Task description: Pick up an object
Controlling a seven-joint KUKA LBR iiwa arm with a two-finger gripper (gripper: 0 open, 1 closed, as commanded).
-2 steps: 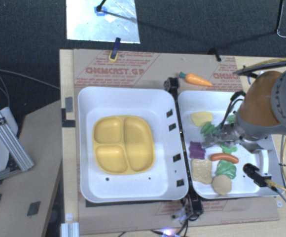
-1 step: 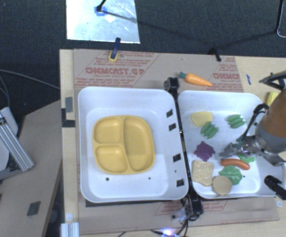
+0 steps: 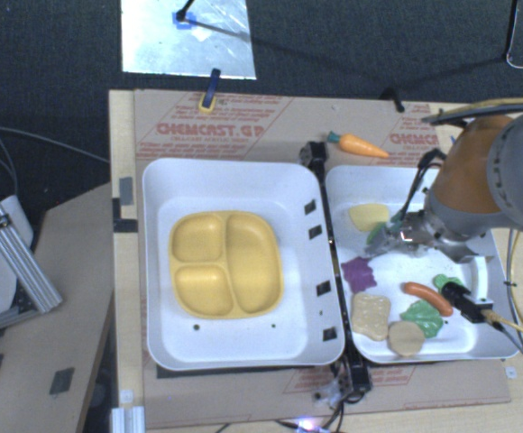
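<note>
My gripper (image 3: 393,236) hangs low over the upper middle of the right bin (image 3: 487,264), with the arm reaching in from the right. Just left of it lie a pale yellow piece (image 3: 368,215) and a small green bit (image 3: 375,234) that seems to touch the gripper's tip. A purple piece (image 3: 359,273) sits below it. Toward the bin's front are a red-orange sausage (image 3: 426,298), a green leafy piece (image 3: 422,317), a beige cracker (image 3: 370,314) and a round beige piece (image 3: 406,338).
The left bin (image 3: 153,242) holds a yellow divided plate (image 3: 227,263). A toy carrot (image 3: 357,145) lies on the cardboard behind the right bin. A blue and yellow tool (image 3: 210,91) rests near the bench's back edge.
</note>
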